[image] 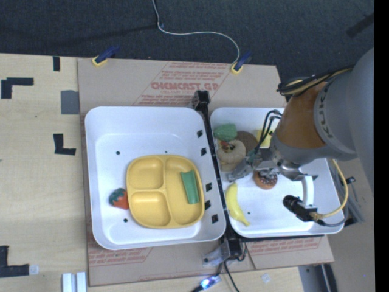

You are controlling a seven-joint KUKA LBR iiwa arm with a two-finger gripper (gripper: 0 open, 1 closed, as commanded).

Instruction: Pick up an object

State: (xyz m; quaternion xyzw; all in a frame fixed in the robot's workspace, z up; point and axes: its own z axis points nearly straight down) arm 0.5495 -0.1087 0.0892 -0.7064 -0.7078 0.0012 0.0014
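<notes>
1. The tool (250, 165) is lowered into the right bin (275, 222); its state cannot be told.
2. A banana (234, 204) lies near.
3. Descent should be centred over one object.

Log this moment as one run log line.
arm: over right bin | gripper: low among items, beside brown round object | banana: lying free | left bin: yellow tray

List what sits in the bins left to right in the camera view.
Red-and-green toy → yellow divided plate → green block on the plate's right side → banana → brown donut-like piece beside the gripper. The items clustered at the right bin's top left overlap, so I left them out.
</notes>
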